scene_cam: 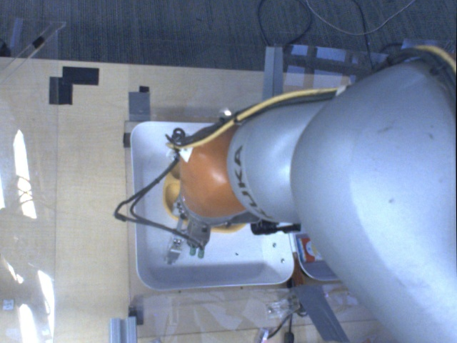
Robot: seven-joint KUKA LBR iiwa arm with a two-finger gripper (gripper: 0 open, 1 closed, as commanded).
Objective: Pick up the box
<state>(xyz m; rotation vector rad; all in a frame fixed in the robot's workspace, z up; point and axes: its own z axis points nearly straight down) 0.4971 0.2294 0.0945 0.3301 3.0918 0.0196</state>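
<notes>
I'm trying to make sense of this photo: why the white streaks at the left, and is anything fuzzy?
In the camera view, the streaks are glare on the bench's shiny cover; the arm, close to the lens, looks huge and soft; the gripper over the white bin is small and slightly blurred.

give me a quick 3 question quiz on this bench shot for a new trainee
1. True or false: the gripper hangs over the white bin on the camera view's left.
2. What colour is the thing peeking out from under the arm's orange band? A) yellow B) green C) black
3. Fill in: a red, white and blue thing shows at the arm's edge, to the camera view's ____ of that bin.

Key
1. True. It sits low over the bin floor, near the front wall.
2. A. Most of it is hidden by the arm, so what it is cannot be told.
3. Right. Too little shows to tell whether it is the box.
</notes>
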